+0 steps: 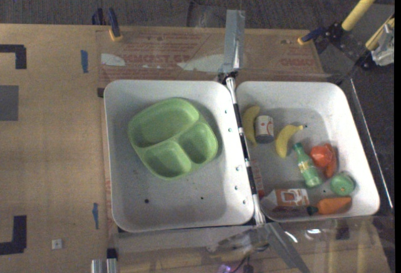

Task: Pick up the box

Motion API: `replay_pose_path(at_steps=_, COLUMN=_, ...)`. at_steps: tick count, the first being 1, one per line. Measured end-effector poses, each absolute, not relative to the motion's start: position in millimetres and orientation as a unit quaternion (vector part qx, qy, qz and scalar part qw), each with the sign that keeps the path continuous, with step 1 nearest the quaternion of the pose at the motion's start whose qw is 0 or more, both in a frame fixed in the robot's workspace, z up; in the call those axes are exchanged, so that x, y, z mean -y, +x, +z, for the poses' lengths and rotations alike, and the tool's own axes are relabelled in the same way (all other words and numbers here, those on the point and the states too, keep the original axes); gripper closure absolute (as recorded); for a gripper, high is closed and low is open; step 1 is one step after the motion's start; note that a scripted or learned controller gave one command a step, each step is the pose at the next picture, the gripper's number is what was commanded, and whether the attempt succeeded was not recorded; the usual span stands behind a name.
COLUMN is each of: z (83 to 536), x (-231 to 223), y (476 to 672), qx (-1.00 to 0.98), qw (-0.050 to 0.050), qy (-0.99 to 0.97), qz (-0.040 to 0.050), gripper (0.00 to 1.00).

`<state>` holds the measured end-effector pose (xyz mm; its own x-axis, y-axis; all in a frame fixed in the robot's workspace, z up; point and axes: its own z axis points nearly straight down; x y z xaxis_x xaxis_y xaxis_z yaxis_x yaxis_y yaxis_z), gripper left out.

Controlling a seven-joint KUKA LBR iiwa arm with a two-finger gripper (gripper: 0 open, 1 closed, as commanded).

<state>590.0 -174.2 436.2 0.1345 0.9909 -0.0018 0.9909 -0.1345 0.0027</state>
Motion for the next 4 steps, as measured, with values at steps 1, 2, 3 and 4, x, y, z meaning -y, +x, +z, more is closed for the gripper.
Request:
replay_pose_path(at_steps=1, z=435.9, x=173.8, y=590.1, qx=-0.658, qw=0.001, qy=0.753, qz=0.0000, gripper=0.00)
replay_pose_path(at_steps=2, z=285.0, x=180.2, y=526.1, qx=-0.570, qw=0.000, qy=0.822, qz=-0.0005, gripper=0.00)
replay_pose_path(at_steps=3, z=295.1, x=180.7, y=526.8, qx=-0.570, qw=0.001, qy=0.822, qz=0.0002, gripper=1.00)
replay_pose_path(at_steps=4, z=415.0, x=205.8, y=601.8, qx=-0.478, qw=0.001, qy=0.879, qz=0.0002, gripper=1.00)
